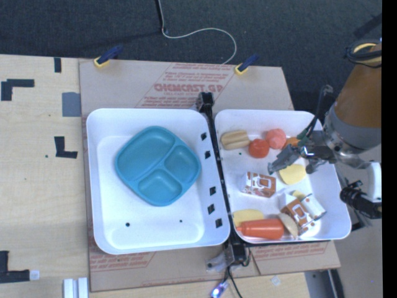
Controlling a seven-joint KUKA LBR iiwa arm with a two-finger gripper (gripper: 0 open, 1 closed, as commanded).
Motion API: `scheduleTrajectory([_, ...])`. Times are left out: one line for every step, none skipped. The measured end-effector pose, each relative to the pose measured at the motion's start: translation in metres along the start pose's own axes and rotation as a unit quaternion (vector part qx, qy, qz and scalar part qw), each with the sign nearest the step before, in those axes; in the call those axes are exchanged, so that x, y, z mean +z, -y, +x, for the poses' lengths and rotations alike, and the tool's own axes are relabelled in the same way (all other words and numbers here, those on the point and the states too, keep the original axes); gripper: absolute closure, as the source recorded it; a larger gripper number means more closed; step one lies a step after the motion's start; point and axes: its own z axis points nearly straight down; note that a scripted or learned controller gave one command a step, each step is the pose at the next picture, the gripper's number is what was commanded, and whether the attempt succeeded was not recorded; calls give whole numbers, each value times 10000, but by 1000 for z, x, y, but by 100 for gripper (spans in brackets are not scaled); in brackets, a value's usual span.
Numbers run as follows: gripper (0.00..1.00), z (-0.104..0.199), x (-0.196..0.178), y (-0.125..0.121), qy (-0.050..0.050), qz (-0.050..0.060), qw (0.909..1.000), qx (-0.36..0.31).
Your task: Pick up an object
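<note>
— Where's the arm (360,113) right now?

— Coming in from the right edge of the frame, over the right bin (245,115). The gripper (291,160) hangs at the middle right of that bin, dark fingers pointing left and down toward the food toys.

— Is it gripping anything?

— Hard to say. The fingers look a bit apart, but I cannot tell from here whether they are spread or closed, and I see nothing clearly pinched between them.

— What's under it?

— A pale yellow piece (293,174) just beside the fingertips, lower right of them. A red-and-white packet (259,184) sits to the lower left. Up and to the left are a red ball (258,148), an orange-pink one (276,136) and a tan bun (234,139).

— And the bottom of that bin?

— A red pepper shape (260,230) lying along the lower rim, a yellow piece (248,216) touching it above, and another red-and-white packet (302,213) at the lower right.

— The other bin?

— The left bin (102,185) holds a blue divided plate (157,165), upper centre of it, tilted like a diamond.
</note>
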Motion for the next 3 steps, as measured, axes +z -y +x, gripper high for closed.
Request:
scheduleTrajectory([0, 14, 187, -6, -9, 44, 10000, -2])
scheduleTrajectory([100, 14, 173, -7, -20, 44, 10000, 2])
scheduleTrajectory([100, 81, 83, -25, -12, -40, 10000, -39])
